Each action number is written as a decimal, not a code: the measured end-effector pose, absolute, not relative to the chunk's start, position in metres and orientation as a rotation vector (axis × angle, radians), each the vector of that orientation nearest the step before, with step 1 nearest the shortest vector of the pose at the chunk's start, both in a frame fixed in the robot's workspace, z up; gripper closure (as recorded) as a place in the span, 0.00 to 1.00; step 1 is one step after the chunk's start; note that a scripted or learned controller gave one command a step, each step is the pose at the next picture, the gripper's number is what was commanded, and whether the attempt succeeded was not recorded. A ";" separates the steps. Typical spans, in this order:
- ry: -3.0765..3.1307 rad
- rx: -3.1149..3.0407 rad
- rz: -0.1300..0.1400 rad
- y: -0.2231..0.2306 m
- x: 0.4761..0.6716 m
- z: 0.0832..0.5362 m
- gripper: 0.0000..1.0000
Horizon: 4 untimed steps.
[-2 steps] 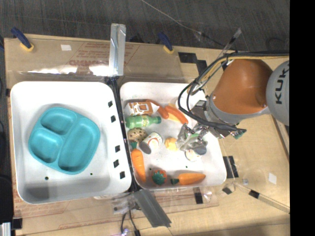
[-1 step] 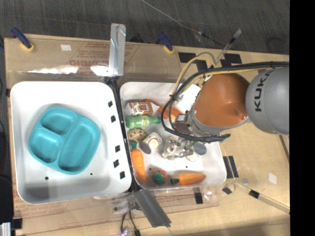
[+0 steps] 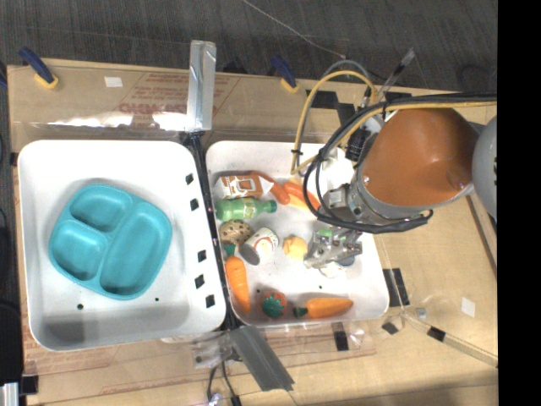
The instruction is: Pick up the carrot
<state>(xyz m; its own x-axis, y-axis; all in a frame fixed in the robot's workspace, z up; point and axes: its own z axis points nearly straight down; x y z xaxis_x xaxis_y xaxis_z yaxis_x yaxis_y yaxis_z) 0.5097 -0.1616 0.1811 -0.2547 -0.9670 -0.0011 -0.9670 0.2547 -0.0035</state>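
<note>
The gripper hangs low over the right bin, near its right wall; whether it is open or closed cannot be told. The closest carrot lies just below it in the camera view, along the bin's near edge, long axis left to right with its green top to the left. Another carrot lies farther left, running up and down.

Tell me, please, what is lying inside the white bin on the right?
The right bin holds toy food: a carrot near its front wall, another carrot, a green bottle, a small can and a yellow piece. The gripper and arm cover whatever lies beneath them.
</note>
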 end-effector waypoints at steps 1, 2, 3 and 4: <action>2.290 -2.154 0.007 -0.210 0.476 0.136 1.00; 2.144 -2.293 0.005 -0.154 0.512 0.116 1.00; 1.838 -2.545 -0.008 -0.146 0.542 0.255 1.00; 1.378 -2.822 0.019 -0.188 0.594 0.105 1.00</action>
<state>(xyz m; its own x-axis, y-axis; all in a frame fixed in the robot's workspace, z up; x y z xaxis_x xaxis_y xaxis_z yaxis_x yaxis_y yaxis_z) 0.5938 -0.1879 0.1049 0.6151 -0.7884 -0.0111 -0.7884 -0.6152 0.0041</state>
